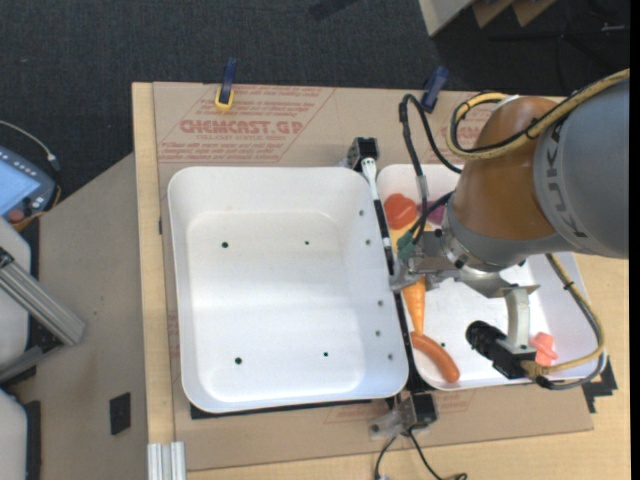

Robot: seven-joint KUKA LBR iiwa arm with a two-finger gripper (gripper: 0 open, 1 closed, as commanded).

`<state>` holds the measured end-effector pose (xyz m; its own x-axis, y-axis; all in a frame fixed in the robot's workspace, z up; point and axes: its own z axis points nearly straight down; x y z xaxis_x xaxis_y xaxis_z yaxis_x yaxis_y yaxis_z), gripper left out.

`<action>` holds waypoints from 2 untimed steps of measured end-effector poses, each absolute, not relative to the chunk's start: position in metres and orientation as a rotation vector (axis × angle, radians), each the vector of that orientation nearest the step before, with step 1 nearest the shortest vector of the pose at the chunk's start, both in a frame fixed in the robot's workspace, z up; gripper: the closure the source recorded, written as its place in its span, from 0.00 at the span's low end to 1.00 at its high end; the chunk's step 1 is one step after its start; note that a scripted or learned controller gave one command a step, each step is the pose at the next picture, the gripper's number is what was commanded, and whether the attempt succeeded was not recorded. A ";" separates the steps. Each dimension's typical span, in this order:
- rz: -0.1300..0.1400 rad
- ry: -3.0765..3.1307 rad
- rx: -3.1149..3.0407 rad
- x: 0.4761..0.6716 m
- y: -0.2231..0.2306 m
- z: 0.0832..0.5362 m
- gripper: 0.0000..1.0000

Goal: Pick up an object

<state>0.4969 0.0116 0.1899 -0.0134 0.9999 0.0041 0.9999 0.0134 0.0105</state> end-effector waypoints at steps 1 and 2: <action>0.000 2.222 2.222 0.495 0.004 0.184 0.00; 0.003 2.221 2.219 0.496 0.004 0.195 1.00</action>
<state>0.4955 0.0040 0.1949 -0.0008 1.0000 -0.0002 1.0000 0.0008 0.0030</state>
